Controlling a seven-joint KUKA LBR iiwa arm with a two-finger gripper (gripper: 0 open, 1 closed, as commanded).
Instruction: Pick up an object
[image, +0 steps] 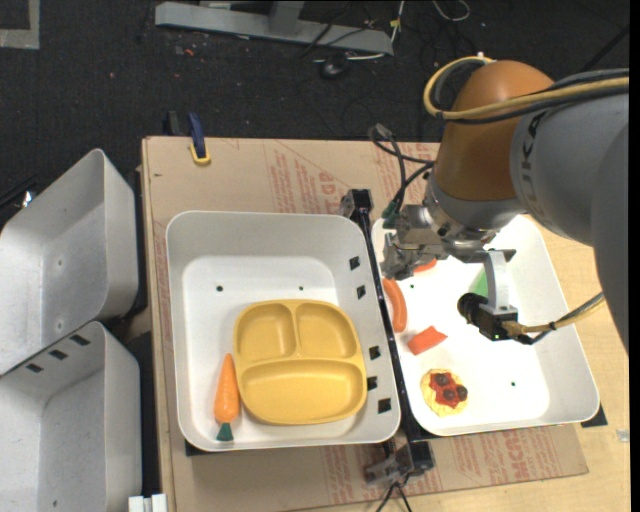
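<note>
The grey two-finger gripper (412, 262) hangs low over the right shallow white bin (560, 395) — the reach-and-descend step, I judge. Just below lies an orange sausage-shaped toy (396, 304) against the bin's left wall. Next: centre over it and close.

Glossy yellow plastic tray (300, 375) in a smooth white bin (190, 300).
</note>
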